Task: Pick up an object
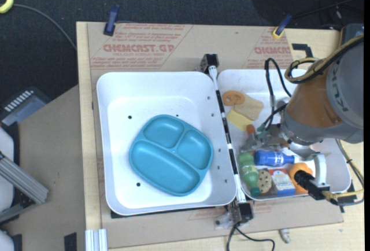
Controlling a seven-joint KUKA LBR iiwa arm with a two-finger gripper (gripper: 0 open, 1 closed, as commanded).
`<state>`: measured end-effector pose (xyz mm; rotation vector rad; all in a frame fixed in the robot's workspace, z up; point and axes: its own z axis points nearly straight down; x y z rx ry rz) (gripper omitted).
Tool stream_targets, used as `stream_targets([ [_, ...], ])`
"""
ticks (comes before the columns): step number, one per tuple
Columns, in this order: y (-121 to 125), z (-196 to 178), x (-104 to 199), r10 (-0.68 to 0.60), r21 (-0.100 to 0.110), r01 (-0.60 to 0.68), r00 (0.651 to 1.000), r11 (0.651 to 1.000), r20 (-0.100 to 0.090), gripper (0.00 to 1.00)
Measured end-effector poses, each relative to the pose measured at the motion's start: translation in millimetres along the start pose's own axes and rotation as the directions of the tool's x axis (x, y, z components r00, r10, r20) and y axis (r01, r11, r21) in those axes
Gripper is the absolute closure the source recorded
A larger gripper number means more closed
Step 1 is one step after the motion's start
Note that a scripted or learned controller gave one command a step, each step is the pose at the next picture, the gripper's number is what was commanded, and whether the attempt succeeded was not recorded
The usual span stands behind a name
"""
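the bench (144, 41) carries two shallow white bins side by side. the left bin (115, 91) holds a blue divided plate (171, 154), lying flat near the middle and toward the front edge, with three compartments facing up. the right bin (243, 77) is crowded with small objects. near its back-left corner lies a tan, cookie-like piece (233, 97), touching a pale yellow wedge (247, 110) just beside it. along the left wall toward the front sits a green round item (247, 159), and below it, near the front-left corner, a brown spotted piece (264, 181). a blue bottle (273, 158) lies on its side near the middle of this bin, and a flat blue and red packet (281, 183) rests by the front edge. an orange object (301, 173) sits toward the front-right, partly covered by a black part. the grey arm (341, 99) with its orange band reaches in from the right and hangs over the right bin; the gripper (264, 136) is low among the objects, just above the blue bottle and near the yellow wedge. whether the gripper is apart, together, or clamped on anything cannot be told from this view.
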<state>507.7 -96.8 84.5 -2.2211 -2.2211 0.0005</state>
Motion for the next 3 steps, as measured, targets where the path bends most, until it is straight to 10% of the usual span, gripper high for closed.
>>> stream_targets([
  [1, 22, 0, 4, -0.001, -0.001, 0.001, 1.0, 1.0, 0.001, 0.0],
  [2, 22, -10, 5, -0.001, -0.003, 0.001, 1.0, 1.0, 0.001, 1.0],
  [3, 46, -101, 78, -0.002, -0.002, 0.002, 1.0, 1.0, -0.001, 1.0],
])
